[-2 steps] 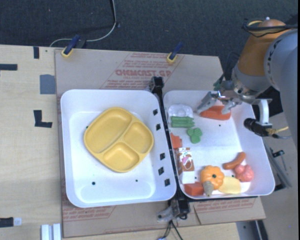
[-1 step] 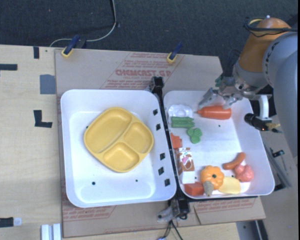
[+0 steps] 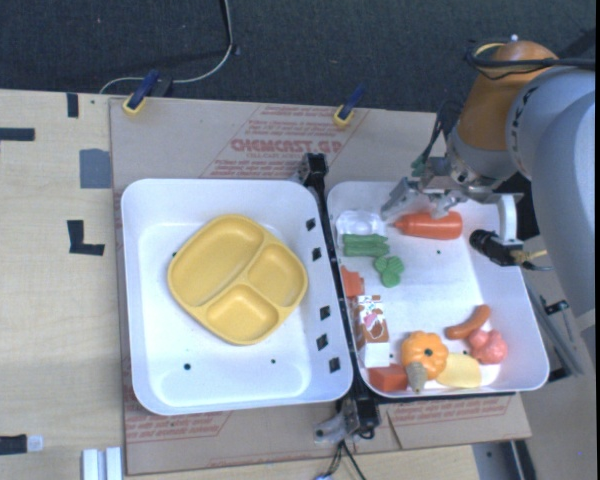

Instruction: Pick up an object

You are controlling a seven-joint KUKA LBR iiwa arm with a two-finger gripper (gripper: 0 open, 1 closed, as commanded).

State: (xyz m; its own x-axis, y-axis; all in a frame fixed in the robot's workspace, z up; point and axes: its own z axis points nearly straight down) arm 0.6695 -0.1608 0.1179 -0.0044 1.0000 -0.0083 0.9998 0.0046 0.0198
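The end effector (image 3: 423, 200) hangs over the right bin's (image 3: 510, 298) far end, just above the toy carrot (image 3: 429, 226); how far open it is cannot be told. The carrot lies flat, long axis across the bin, tip pointing left.

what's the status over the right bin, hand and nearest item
Hand low over right bin's far end, right above the orange carrot. Grip state unclear, nothing seen held. Green pieces close on the carrot's left; yellow tray in left bin.
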